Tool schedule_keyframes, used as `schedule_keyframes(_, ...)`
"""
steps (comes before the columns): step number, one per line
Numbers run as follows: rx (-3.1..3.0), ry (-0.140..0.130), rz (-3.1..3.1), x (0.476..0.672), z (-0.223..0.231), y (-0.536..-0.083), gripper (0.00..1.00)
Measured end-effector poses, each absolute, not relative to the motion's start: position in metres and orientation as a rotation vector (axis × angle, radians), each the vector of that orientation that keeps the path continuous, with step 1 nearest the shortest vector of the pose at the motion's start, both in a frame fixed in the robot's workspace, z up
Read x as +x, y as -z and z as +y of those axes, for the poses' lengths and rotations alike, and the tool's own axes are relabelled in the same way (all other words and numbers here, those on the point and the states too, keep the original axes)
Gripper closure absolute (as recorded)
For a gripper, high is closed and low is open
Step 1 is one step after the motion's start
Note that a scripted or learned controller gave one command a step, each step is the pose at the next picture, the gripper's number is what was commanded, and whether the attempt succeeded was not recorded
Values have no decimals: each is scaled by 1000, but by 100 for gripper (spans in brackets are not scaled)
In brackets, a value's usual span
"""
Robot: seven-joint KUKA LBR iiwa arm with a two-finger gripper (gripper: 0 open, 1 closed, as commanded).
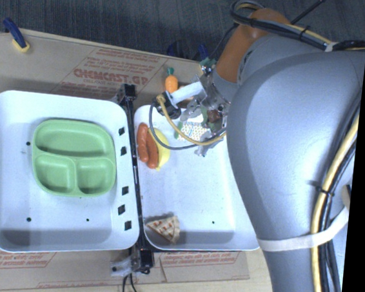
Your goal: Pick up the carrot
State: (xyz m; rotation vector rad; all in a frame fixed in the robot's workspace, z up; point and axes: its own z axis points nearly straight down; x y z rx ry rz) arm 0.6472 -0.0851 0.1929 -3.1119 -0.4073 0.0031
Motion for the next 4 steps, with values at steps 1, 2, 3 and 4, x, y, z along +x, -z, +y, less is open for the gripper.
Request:
schedule_keyframes(1, -3123, -5, -325, 649, -109, -200, 0)
schedule_keyframes(2, -3120, -14, -323, 646, -123, -90, 0)
schedule_keyframes(3, -3116, -6, -370, 650, -145, -131, 0)
schedule_keyframes(4, -3111, -13, -381, 650, -143, -141, 100)
